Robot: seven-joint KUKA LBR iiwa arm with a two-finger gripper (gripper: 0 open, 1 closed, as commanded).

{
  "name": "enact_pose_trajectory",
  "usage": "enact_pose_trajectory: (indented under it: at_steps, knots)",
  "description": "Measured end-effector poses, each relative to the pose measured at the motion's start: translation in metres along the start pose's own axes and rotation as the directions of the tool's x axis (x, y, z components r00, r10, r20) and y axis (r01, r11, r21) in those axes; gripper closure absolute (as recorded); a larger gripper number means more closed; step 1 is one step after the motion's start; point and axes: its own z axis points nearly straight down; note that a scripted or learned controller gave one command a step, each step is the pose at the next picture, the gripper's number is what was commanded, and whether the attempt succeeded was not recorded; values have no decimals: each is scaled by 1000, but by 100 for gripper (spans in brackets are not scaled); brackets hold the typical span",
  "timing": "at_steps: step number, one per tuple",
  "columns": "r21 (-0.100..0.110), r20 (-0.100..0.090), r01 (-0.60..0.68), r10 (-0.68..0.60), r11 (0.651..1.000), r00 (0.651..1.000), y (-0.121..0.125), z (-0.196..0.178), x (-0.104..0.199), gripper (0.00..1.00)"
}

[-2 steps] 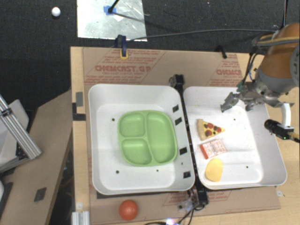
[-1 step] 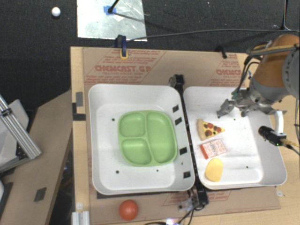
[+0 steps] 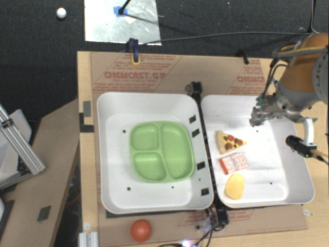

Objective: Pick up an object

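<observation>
In the right bin (image 3: 288,189) lie a pizza slice (image 3: 229,141), a red-and-white packet (image 3: 234,163) and a yellow lemon-shaped piece (image 3: 235,186), in a column along its left side. My gripper (image 3: 257,117) hangs over the bin's upper right part, to the right of and above the pizza slice, apart from all three items. Nothing shows between its fingers.
The left bin (image 3: 113,138) holds a green divided tray (image 3: 161,151). An orange ball (image 3: 141,230) rests on the bench below the left bin. Black clips (image 3: 194,89) sit along the seam between the bins. A grey metal frame (image 3: 15,143) stands at the far left.
</observation>
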Motion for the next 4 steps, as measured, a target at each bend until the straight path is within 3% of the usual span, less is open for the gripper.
enact_pose_trajectory:
  at_steps: [3,4]
  knots:
    - [-3,1,3,-3,1000,1000,0,-143,1,100]
    - [4,-2,5,-5,1000,1000,-12,-131,41,100]
